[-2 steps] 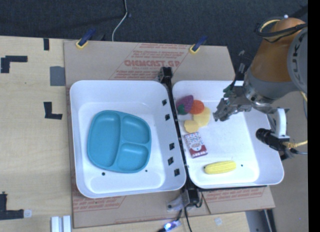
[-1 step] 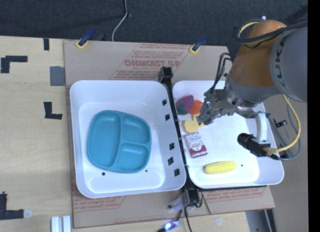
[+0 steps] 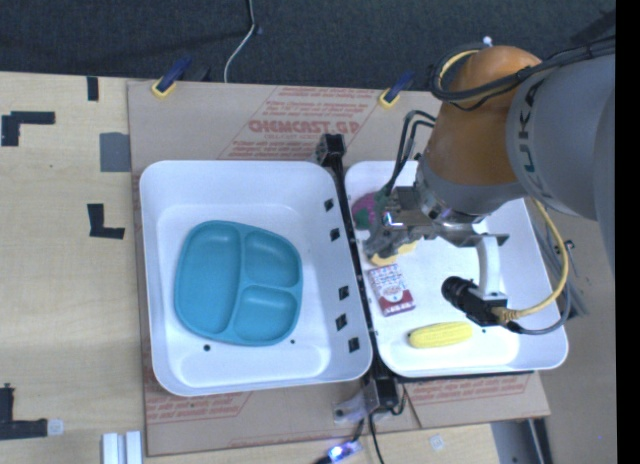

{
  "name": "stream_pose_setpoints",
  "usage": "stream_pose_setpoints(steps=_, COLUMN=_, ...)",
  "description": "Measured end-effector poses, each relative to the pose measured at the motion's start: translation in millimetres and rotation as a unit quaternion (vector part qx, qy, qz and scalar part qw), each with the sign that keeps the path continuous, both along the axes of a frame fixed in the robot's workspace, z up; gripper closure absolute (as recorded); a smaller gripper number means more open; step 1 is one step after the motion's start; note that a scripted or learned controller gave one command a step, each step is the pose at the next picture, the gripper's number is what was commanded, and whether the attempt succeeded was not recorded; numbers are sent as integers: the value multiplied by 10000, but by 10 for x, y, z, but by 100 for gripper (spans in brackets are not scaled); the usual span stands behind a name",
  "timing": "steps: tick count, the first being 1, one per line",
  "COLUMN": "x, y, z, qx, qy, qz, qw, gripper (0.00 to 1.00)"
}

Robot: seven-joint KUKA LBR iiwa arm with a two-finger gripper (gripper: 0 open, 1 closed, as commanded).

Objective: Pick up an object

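Observation:
My gripper [image 3: 388, 235] reaches down into the left part of the right bin [image 3: 540, 352], its body hidden under the orange-banded wrist. Just below it lies a small red and white packet [image 3: 390, 287]. A yellow corn cob [image 3: 440, 335] rests near the bin's front edge. A purple and green object [image 3: 366, 209] peeks out beside the gripper at the bin's left wall. Whether anything sits between the fingers is hidden.
The left bin [image 3: 160, 192] holds a teal divided plate [image 3: 238, 282]. A black divider strip [image 3: 345, 242] runs between the two bins. A black cylindrical part with a yellow cable [image 3: 470, 297] hangs from the arm over the right bin.

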State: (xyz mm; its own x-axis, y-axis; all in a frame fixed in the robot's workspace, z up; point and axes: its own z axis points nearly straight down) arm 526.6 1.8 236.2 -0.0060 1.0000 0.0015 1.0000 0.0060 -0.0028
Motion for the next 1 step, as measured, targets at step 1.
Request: stream_pose_setpoints(steps=1, x=-74, y=499, z=-133, qx=-5, qy=5, qz=-1, qw=10000, gripper=100)
